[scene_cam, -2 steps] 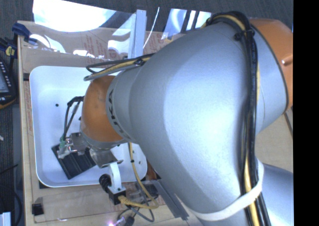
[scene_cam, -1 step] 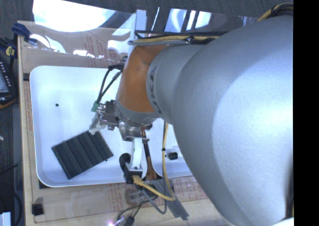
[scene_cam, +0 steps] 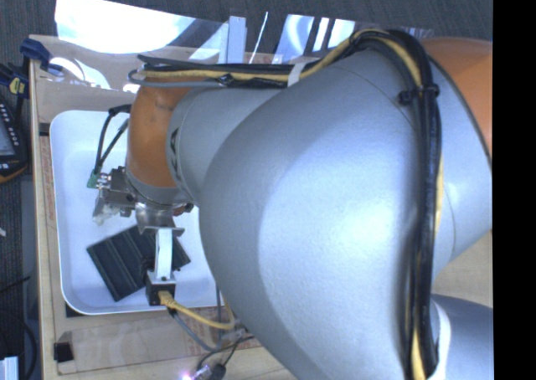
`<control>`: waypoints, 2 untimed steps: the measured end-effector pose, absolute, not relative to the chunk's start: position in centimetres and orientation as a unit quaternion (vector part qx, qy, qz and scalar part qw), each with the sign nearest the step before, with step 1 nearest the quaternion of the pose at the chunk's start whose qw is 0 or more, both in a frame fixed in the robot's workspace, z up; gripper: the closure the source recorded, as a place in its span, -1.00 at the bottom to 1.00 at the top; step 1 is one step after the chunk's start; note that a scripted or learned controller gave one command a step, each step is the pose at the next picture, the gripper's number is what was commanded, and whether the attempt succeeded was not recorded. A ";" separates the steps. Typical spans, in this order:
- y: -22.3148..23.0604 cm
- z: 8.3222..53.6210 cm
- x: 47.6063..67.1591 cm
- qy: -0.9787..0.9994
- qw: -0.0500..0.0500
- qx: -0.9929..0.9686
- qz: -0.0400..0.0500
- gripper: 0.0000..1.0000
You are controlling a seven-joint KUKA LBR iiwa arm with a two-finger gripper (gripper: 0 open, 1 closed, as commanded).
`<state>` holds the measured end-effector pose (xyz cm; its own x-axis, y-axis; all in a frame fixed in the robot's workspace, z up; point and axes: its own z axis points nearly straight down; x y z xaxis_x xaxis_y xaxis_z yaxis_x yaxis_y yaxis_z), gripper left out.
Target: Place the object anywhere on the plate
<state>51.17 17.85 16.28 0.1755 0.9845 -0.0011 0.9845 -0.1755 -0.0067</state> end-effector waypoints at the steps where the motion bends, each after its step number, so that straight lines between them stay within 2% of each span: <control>1: 14.0 26.1 52.2 -0.461 0.002 -0.887 0.001 1.00; 2: 21.4 27.1 58.7 -0.448 0.001 -0.894 0.002 1.00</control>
